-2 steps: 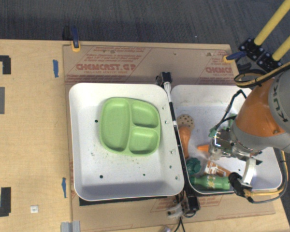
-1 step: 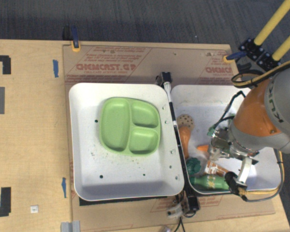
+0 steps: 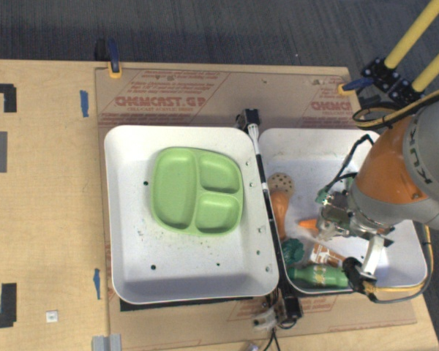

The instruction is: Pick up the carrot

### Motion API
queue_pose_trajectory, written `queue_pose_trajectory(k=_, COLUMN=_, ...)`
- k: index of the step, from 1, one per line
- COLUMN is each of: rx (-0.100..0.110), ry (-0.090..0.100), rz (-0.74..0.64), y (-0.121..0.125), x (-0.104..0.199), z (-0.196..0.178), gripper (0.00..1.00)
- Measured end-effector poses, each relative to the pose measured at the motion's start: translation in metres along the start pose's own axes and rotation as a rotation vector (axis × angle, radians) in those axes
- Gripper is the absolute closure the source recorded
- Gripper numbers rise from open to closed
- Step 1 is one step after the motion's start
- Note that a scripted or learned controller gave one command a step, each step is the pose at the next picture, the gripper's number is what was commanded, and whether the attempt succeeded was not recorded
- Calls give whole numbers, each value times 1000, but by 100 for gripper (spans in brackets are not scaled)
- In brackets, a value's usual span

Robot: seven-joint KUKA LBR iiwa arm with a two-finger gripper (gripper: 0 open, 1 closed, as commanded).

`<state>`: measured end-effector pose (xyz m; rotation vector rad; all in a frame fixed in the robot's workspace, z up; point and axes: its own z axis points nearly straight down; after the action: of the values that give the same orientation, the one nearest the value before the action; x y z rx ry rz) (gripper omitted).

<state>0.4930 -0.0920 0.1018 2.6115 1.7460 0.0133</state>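
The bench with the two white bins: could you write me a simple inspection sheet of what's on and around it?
Surface: tan wooden bench bearing a left white bin and a right white bin.
Job's things: orange carrot lying in the right bin near the divider.
Clutter: light green divided plate in the left bin; green bottle-like item and perforated tan disc in the right bin.
Grippers: gripper low over the right bin; jaws' state unclear.
Cables: black cables along the wrist.
Surroundings: yellow poles, dark floor.
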Motion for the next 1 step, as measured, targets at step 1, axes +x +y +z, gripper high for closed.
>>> queue_pose_trajectory(k=1, rx=0, ry=0, rz=0, y=0, x=0, z=0, gripper=0)
